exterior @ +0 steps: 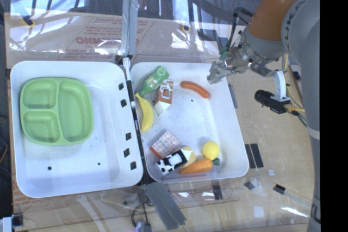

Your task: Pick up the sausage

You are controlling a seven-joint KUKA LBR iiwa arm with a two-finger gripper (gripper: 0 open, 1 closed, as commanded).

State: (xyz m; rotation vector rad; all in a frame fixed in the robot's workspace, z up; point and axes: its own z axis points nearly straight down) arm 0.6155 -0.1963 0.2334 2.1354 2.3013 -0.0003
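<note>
Orange-red against the white floor, the sausage lies in the upper part of the right bin, well apart from the clutter lower down and a little right of the small carton and the green bottle. My gripper hangs over the bin's upper right corner, near the rim, and it carries nothing; how wide it stands I cannot tell from this slant. From where I am, the sausage lies to the view's left and slightly lower, near but not beneath me.

Its long axis runs across the bin from upper left to lower right, only gently tilted from level, with the lower right end pointing toward my side. That end is the part nearest me. As I judge it, the coming move is a short shift left and down the view until I am over its middle, then a closing line set across that tilted axis, not along it.
</note>
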